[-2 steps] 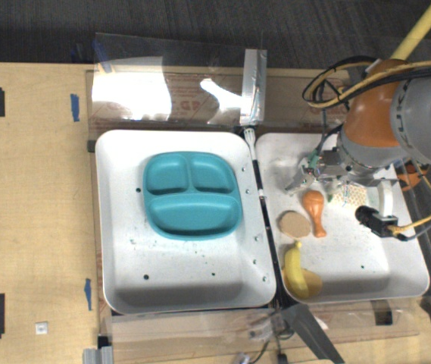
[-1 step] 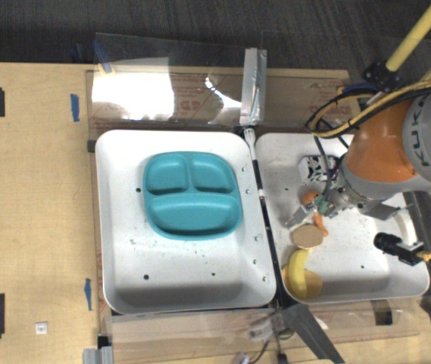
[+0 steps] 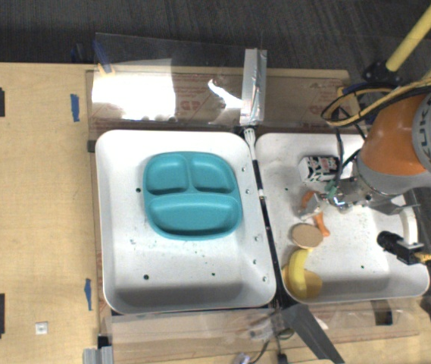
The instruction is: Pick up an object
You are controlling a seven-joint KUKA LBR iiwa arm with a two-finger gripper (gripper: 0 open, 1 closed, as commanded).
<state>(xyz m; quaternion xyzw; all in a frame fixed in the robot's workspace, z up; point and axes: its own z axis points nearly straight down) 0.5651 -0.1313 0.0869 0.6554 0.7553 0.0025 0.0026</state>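
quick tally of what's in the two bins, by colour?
Teal: 1, the divided tray in the left bin.
Yellow: 1, the banana-shaped piece in the right bin.
Tan: 1, the round disc.
Orange: 1, the small piece beside the disc.
White with dark markings: 1, the small item near the gripper.
Total: 5

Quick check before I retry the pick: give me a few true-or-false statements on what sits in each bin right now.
1. The teal divided plate lies in the left bin. True.
2. The yellow banana lies in the left bin. False: it is in the right bin, near its front edge.
3. A round tan object sits just behind the banana. True.
4. The teal plate is stacked on the banana. False: they lie in separate bins.
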